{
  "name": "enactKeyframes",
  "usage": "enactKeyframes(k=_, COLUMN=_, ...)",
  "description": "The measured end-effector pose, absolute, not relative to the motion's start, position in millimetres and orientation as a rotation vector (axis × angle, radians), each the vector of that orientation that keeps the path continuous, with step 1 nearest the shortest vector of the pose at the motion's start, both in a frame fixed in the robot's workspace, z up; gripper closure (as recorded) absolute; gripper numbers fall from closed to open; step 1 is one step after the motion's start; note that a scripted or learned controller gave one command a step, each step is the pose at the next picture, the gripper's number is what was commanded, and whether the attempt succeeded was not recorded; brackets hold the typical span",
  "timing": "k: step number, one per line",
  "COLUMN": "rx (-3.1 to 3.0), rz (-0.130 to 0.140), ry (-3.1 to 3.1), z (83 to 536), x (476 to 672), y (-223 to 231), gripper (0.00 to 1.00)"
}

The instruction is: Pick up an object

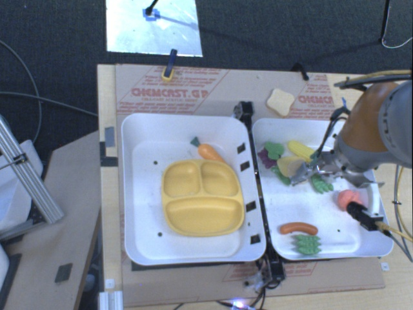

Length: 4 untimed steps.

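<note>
Gripper (302, 175) is down in the right bin (368, 247), tip sitting in the cluster of toy food at the bin's upper left; can't tell how the jaws stand from this angle. No object visibly between them, so I'd not call anything held. Closest candidates: a yellow-green piece (288, 167) touching or just beside the tip, a yellow banana-like piece (300, 150) just above it, purple grapes (266, 160) and a green leafy bit (273, 150) to the left, another green piece (321, 185) just right of the tip. All look like small hollow plastic play food: light, stiff, smooth, likely slippery, not fragile. Rounded shapes will tend to squirt out of a pinch, so I'd close across the narrow width at mid-length, not on a tapered end. Cluster is tight, so neighbours will likely get nudged. Easier isolated targets: sausage (298, 228) and green piece (307, 244) near the bin's front, well apart from the rest; pink round item (347, 199) beside the arm. Left bin (139, 173) has a yellow divided plate (202, 197) and a carrot (208, 151). A bread slice (281, 101) lies on the desk (193, 86) outside the bins.
</note>
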<state>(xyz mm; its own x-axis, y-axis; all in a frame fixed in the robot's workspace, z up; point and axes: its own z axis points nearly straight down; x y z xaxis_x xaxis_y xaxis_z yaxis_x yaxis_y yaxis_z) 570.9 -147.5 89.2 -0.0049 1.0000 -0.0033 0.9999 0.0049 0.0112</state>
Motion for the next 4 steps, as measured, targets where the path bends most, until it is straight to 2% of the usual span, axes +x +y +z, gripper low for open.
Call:
enactKeyframes(k=1, rx=2.214, rz=0.01, ry=2.207, z=89.9, x=488.4, y=-211.2, gripper=0.0)
enactKeyframes(k=2, rx=2.204, rz=0.008, ry=2.22, z=89.3, x=558.5, y=-207.1, gripper=0.0)
enactKeyframes(k=3, rx=2.198, rz=0.01, ry=2.209, z=102.2, x=558.7, y=-209.9, gripper=1.0)
enactKeyframes(k=4, rx=2.194, rz=0.012, ry=2.211, z=112.7, x=559.4, y=-209.9, gripper=1.0)
